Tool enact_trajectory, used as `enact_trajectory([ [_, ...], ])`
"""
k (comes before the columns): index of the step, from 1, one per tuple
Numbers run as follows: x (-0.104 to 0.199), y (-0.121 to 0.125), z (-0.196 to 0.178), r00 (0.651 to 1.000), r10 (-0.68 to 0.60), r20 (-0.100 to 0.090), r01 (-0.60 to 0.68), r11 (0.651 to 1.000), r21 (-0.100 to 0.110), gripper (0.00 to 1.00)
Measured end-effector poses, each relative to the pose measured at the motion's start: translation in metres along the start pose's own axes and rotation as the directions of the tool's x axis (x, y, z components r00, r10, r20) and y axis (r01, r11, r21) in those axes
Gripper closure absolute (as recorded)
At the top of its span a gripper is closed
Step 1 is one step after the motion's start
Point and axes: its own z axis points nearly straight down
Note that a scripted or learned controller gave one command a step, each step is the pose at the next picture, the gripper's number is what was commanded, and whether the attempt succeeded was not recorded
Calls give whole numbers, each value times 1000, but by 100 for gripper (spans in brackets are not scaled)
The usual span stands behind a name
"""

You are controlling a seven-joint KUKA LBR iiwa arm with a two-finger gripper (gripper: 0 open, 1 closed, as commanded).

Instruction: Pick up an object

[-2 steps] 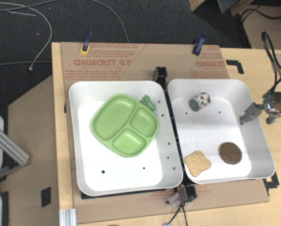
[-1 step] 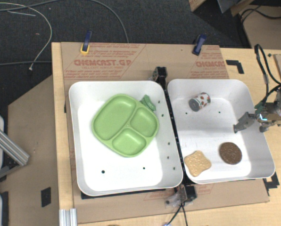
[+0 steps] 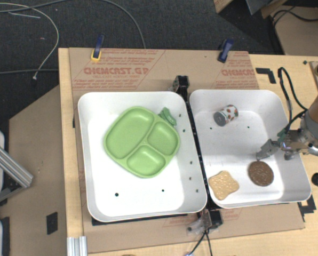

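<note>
Your gripper (image 3: 269,149) hung low over the right bin (image 3: 244,103), and I could not tell what it held, if anything. The brown round cookie (image 3: 261,173) lay just below it. You needed to line up right over it, then drop straight down.

A robotics lab: cardboard-covered bench (image 3: 148,68), two white bins (image 3: 89,143), clamps (image 3: 97,46), loose cables (image 3: 47,15) across dark carpet

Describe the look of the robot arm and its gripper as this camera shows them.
The arm enters at the right edge as a grey, rounded body. Its gripper is dull grey metal, slim and angular, above the right bin. Black cables loop across the bench near the arm.
</note>
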Motion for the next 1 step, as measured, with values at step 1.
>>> enact_trajectory([
  [1,-2,5,43,1000,-1,0,1,1000,-1,0],
])
